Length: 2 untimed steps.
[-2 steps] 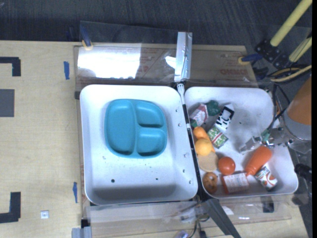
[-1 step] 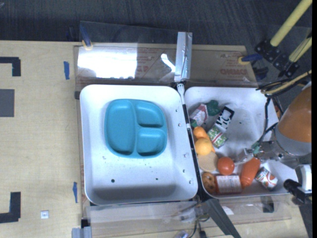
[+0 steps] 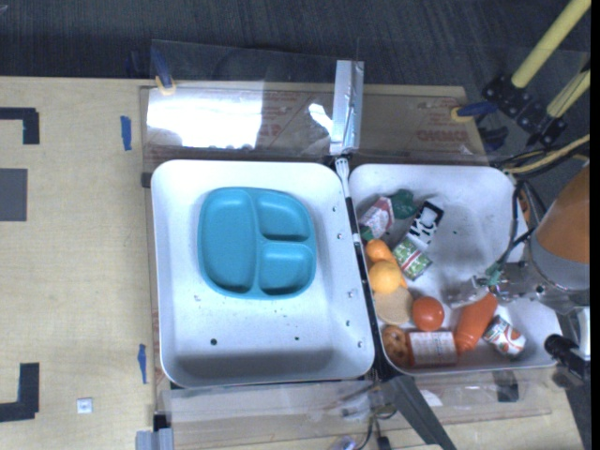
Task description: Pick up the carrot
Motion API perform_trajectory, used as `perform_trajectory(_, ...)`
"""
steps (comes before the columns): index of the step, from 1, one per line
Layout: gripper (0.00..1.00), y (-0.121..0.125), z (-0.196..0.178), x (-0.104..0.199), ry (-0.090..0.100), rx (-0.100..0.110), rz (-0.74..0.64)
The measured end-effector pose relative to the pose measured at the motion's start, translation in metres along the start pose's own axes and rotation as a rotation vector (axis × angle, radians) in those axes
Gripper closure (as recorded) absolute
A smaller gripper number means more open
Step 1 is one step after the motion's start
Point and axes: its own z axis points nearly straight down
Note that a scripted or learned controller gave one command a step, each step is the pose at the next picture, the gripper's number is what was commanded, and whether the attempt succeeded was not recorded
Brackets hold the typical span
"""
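The carrot (image 3: 472, 320) is an orange stub lying at a slant near the front of the right bin (image 3: 469, 184), between a red tomato (image 3: 427, 313) and a small red and white can (image 3: 507, 337). My gripper (image 3: 489, 283) reaches in from the right and hangs just over the carrot's upper end, touching or nearly touching it. The arm's orange band (image 3: 570, 223) is at the right edge. The gripper body hides the carrot's top tip.
The right bin is crowded: an orange (image 3: 385, 277), a bottle with a red label (image 3: 427, 347), a green carton (image 3: 412, 259) and a black and white box (image 3: 425, 223). A blue divided plate (image 3: 257, 242) lies in the left bin (image 3: 187, 345). Cables run along the right.
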Motion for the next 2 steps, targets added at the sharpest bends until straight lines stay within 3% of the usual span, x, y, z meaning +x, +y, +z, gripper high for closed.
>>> perform_trajectory(2, 0.00, -0.0083, -0.0003, 0.0025, 0.002, -0.003, 0.162)
